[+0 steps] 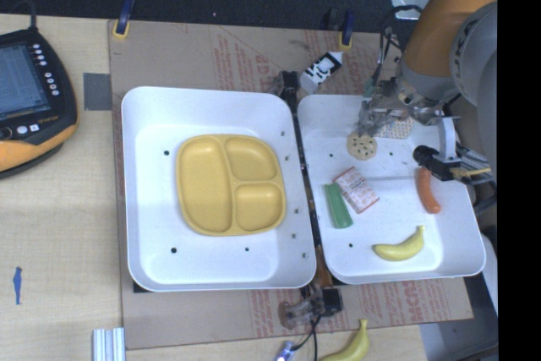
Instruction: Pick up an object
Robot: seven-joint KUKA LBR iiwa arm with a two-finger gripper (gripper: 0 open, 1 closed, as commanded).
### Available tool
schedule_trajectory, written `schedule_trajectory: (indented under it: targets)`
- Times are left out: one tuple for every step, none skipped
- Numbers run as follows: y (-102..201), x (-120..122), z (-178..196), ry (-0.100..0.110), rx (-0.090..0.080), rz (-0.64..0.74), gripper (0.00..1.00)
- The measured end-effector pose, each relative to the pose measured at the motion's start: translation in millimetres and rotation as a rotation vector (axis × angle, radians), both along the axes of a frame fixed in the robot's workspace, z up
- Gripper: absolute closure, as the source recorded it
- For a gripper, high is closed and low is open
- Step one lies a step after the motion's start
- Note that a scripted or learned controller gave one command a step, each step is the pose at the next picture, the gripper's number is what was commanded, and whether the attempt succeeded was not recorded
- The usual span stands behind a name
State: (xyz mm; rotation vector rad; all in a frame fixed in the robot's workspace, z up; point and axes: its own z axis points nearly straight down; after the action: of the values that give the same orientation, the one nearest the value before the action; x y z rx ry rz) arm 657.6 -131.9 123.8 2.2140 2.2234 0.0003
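My tool is over the far end of the right bin, with my arm coming in from the right. From this angle I cannot tell whether the tool is released or clenched, and I see nothing grasped in it.

Just on the near side of the tool lies a round cookie, flat on the bin floor. It is close to the tool, but I can't tell if the two touch.

Toward the middle of the bin is a red and white packet, lying at a slant. A green bar sits just beside it on the left, close to the bin's left wall. An orange sausage-shaped piece lies along the right side. A yellow banana rests near the front rim, well apart from the tool.

In the left bin a yellow divided plate sits in the centre. Out on the table, a second banana lies beyond the bins' front edge. A control pendant rests far left.
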Motion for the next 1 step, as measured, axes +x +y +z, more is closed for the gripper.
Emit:
schedule_trajectory:
  targets:
    - [0.0, -0.1, -0.1, 0.000, 0.000, 0.000, 0.00]
